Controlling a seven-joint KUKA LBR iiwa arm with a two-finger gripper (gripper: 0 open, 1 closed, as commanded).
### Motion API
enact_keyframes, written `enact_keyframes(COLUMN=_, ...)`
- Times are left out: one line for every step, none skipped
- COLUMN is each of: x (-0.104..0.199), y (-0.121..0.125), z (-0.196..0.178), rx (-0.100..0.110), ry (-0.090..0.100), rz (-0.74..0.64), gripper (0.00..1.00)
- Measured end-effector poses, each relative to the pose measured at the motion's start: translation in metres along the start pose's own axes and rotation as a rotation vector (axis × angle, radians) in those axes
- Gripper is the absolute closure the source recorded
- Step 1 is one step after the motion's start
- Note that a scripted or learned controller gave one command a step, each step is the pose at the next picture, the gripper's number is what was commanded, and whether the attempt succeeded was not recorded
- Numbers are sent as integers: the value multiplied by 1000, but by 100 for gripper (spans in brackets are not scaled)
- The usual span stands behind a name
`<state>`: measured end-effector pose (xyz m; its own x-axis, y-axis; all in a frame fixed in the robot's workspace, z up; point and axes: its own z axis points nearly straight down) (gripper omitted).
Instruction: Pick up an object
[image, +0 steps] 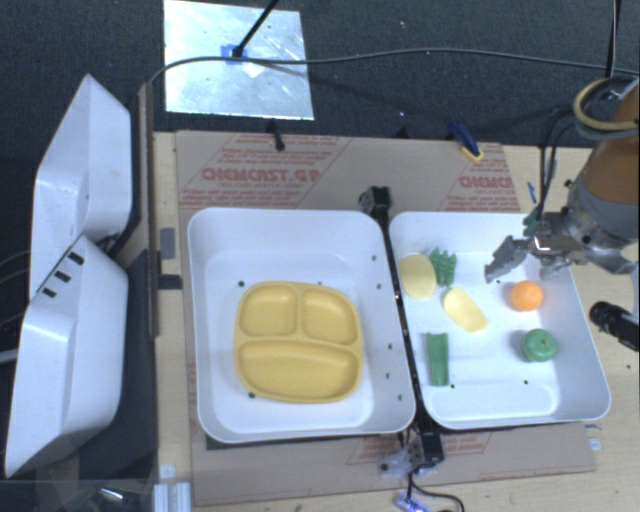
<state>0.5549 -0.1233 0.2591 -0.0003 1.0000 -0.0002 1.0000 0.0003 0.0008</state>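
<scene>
The right bin (500, 400) holds several small items: an orange ball (527, 295), a green round piece (539, 345), a green flat bar (437, 358), a pale yellow oval (464, 310), a yellow rounded lump (417, 276) and a green leafy piece (443, 266). My gripper (525, 268) hangs over the bin's upper right part, just above the orange ball in the view. Its two fingers stand spread apart, open, with nothing between them. The left fingertip (497, 266) points toward the bin's middle.
A yellow compartment plate (298, 340) lies in the left bin (215, 300). A black clamp (377, 198) sits between the bins at the back. White housings (70, 290) stand at the left, and a metal sheet (237, 60) lies behind.
</scene>
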Motion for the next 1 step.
enact_keyframes(x=0, y=0, z=-11, rx=-1, ry=0, rz=-1, gripper=100)
